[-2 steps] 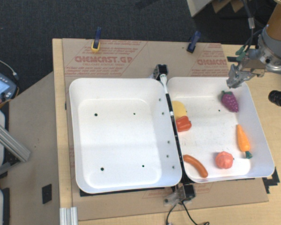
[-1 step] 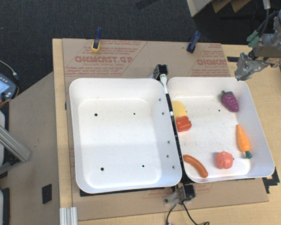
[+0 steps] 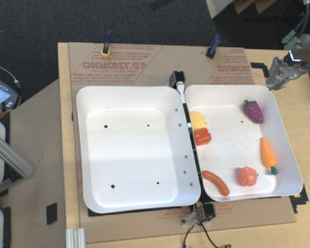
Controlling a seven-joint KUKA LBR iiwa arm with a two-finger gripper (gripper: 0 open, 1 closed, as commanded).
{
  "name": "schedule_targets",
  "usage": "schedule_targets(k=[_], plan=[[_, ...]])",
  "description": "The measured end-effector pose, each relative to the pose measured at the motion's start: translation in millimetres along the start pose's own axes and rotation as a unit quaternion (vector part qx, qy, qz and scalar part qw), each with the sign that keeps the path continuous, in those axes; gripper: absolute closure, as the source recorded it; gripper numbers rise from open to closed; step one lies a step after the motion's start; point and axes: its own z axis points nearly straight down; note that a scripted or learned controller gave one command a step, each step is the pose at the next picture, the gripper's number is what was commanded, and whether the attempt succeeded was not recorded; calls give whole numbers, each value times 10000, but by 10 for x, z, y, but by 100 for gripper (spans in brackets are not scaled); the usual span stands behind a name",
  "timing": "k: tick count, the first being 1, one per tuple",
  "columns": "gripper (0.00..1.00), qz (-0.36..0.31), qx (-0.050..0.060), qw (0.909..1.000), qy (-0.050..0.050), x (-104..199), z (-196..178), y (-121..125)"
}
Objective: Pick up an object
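Observation:
The right bin [image 3: 279, 112] holds several toy foods. A purple bunch of grapes [image 3: 253, 111] lies near its far right corner. An orange carrot [image 3: 268, 155] rests along the right wall. A pinkish-red strawberry [image 3: 247, 176] and an orange-red sausage [image 3: 216, 183] sit near the front edge. A yellow piece [image 3: 197, 120] and a red pepper [image 3: 202, 137] lie against the left wall. My gripper [image 3: 278, 76] hovers outside the bin, beyond its far right corner and above the cardboard, apart from every object.
The left bin [image 3: 88, 138] sits beside the right one, with a black divider strip [image 3: 186, 123] between them. Cardboard [image 3: 144, 61] underlies both bins, held by a yellow clamp [image 3: 106, 46] and a blue clamp [image 3: 214, 45] at the far edge.

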Motion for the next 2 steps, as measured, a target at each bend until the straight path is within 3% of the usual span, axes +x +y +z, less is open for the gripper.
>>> schedule_targets(k=[2], plan=[[100, 12, 18, 10000, -1, 73, -271, -408]])
